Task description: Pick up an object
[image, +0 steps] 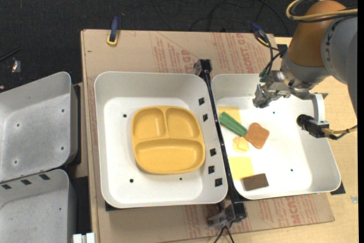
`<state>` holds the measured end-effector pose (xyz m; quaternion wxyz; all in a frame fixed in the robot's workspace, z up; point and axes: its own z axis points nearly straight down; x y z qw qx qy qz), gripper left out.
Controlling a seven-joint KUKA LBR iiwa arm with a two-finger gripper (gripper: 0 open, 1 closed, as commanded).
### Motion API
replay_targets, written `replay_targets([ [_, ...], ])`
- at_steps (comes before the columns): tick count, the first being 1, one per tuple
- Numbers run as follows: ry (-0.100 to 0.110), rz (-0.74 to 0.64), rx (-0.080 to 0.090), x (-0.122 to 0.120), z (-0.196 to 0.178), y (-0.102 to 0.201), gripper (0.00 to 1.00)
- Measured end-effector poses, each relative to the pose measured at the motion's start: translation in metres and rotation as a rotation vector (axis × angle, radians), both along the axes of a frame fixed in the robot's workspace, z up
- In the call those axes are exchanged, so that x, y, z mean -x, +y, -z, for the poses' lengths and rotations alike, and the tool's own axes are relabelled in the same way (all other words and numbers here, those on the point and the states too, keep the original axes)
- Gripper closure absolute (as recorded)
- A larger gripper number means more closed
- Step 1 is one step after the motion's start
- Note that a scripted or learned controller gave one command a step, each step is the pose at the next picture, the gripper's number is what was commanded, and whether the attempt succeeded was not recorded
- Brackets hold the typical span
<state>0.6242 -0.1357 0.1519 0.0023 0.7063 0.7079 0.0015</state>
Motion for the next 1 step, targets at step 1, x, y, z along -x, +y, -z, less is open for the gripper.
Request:
replay_targets([
  [1,-0.002,0.000,0.001,0.0021,-0.0638,-0.0017,1.00],
])
